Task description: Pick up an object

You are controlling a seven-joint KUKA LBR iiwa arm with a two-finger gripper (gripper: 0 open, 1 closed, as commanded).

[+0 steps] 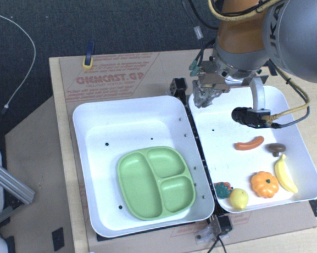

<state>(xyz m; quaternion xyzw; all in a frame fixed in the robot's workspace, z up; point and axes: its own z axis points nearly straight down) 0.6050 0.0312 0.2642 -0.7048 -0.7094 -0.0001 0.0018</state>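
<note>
My gripper (206, 97) hangs over the far left corner of the right bin (307, 154), with nothing visibly held in it. The objects lie toward that bin's near side, well away from the gripper. A red sausage (249, 143) is in the middle, with a small brown piece (276, 148) to its right. Along the front are a yellow banana (284, 175), an orange pumpkin (264, 184), a yellow lemon (238, 198) and a small teal and red item (223, 189).
The left bin (92, 129) holds a green divided plate (155, 181). A black part on a cable (251, 116) hangs from the arm over the right bin's far half. The ridge between the two bins (196, 142) runs just below the gripper.
</note>
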